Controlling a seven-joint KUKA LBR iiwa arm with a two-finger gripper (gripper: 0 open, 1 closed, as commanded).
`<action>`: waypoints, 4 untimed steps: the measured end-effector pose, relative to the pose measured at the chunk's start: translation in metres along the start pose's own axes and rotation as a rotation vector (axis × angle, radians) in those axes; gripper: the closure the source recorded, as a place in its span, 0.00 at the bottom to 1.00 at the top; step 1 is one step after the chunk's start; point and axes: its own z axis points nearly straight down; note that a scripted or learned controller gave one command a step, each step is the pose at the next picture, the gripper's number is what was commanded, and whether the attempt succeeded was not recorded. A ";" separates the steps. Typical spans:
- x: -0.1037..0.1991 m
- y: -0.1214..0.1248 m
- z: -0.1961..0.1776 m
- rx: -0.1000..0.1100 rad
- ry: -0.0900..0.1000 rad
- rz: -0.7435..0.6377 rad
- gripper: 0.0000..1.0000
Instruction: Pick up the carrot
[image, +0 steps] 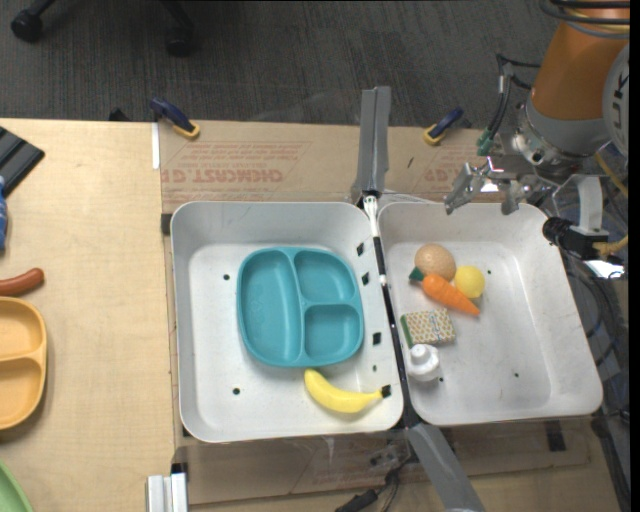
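The carrot (449, 294) is orange with a green tip, lying at a slant in the right bin (530, 360) near its left side. It rests against a tan egg-shaped object (435, 261) and a yellow lemon (469, 282). My gripper (487, 192) hangs over the far rim of the right bin, up and to the right of the carrot and well apart from it. Its two fingers stand spread with nothing between them.
A speckled sponge (429, 327) and a small white bottle (423, 361) lie just below the carrot. The left bin (200, 330) holds a teal divided plate (300, 305) and a banana (342, 393). A metal post (374, 140) rises between the bins.
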 end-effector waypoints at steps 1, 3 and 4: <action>-0.035 -0.034 0.117 -0.001 0.001 -0.267 0.00; -0.032 -0.051 0.155 -0.002 0.000 -0.271 1.00; -0.003 -0.027 0.032 -0.003 -0.001 -0.240 1.00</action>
